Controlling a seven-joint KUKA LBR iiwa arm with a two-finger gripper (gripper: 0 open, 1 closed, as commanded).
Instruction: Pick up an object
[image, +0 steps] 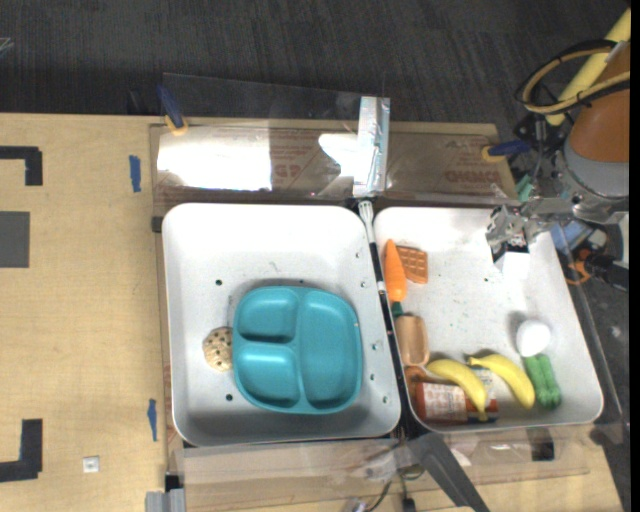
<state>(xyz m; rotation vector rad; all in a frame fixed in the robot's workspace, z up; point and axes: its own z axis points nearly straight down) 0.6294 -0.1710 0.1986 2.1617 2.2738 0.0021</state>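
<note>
The gripper (512, 238) is being held at the right bin's (455, 290) two o'clock; its opening cannot be told. Bananas (490, 380), crowded at six o'clock, are risking a glancing, failed grasp.

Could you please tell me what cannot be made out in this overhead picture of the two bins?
- The two-finger gripper, camera view: too small and dark to tell how it is set.
- The red-labelled can: partly covered by a yellow banana, label blurred.
- The green ridged object: too small to identify.
- The speckled round cookie: its right edge is hidden by the teal divided plate.
</note>
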